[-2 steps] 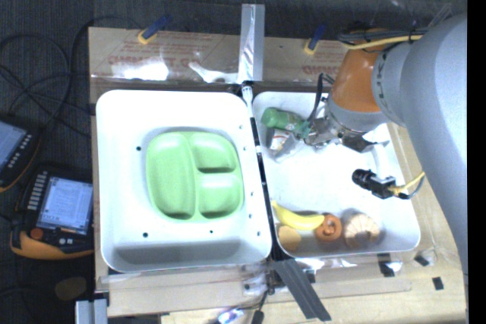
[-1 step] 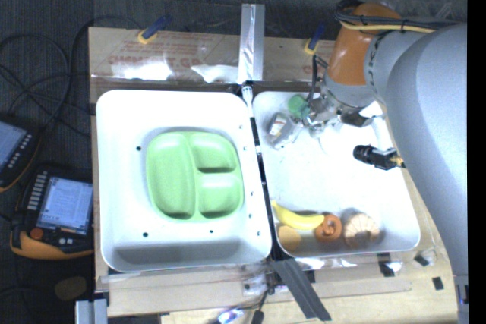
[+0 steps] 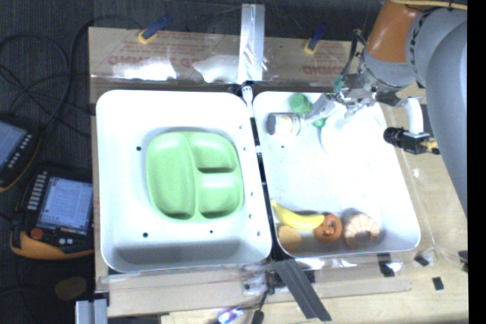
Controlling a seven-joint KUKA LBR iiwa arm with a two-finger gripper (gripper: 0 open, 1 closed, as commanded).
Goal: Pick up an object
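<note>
At the right bin's (image 3: 395,186) far edge the gripper (image 3: 345,96) hangs by a green toy (image 3: 301,103) and a can (image 3: 282,123), likely lining up; its grip I cannot tell.

I cannot resolve gripper (image 3: 351,96) fingers: blurred at right bin (image 3: 395,186) far edge. Arm (image 3: 448,72) cut off at right. Green item (image 3: 298,102) indistinct.
</note>
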